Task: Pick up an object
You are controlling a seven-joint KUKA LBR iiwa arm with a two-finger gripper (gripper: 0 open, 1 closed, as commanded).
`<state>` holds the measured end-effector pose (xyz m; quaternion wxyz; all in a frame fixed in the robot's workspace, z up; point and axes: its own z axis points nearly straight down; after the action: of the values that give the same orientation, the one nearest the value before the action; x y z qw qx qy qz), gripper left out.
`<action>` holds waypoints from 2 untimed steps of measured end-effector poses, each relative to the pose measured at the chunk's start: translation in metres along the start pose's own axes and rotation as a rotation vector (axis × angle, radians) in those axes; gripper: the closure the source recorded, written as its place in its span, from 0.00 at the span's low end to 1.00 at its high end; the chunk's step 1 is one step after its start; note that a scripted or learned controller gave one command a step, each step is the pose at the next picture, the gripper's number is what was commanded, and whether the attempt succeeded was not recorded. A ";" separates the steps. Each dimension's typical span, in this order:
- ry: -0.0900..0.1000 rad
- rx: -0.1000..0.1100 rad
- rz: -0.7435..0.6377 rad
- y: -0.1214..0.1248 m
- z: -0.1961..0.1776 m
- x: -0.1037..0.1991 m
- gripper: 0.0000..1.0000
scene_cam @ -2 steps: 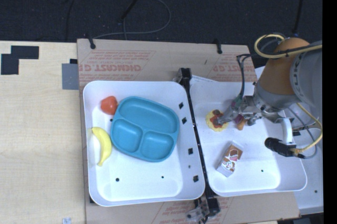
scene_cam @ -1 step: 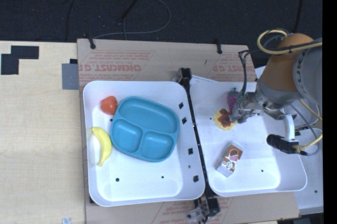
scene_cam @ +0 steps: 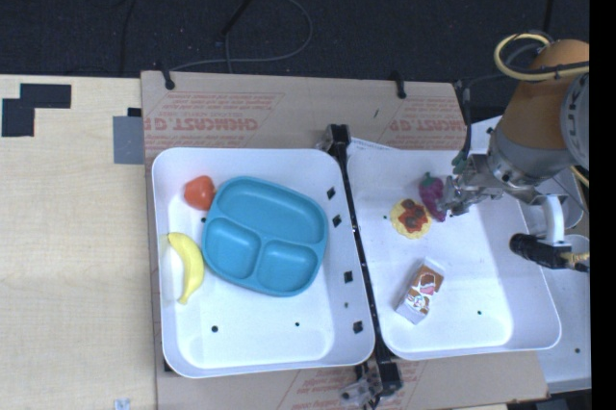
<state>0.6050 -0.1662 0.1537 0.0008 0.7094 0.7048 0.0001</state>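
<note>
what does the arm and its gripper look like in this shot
The arm is a rounded grey body with a broad orange band above the wrist, and a yellow cable loops in a ring over its top. The gripper at its end is a small dark grey metal assembly. A white link with a black end piece sits just below the arm.

The table (scene_cam: 67, 254) is pale wood-coloured on the left; a brown cardboard sheet (scene_cam: 289, 115) with red printed lettering lies flat on it — the lettering reads upside down; two shallow white bins rest on the cardboard side by side, the left bin (scene_cam: 260, 350) and the right bin (scene_cam: 481, 331), touching along a black joint (scene_cam: 351, 235); dark squares (scene_cam: 125, 139) mark the bare table left of the cardboard.
</note>
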 end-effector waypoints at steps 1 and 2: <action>0.000 0.000 0.000 -0.004 -0.045 -0.007 1.00; 0.000 -0.001 -0.007 -0.003 -0.090 -0.008 1.00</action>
<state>0.6018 -0.1737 0.2441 0.0011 0.7068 0.7074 0.0006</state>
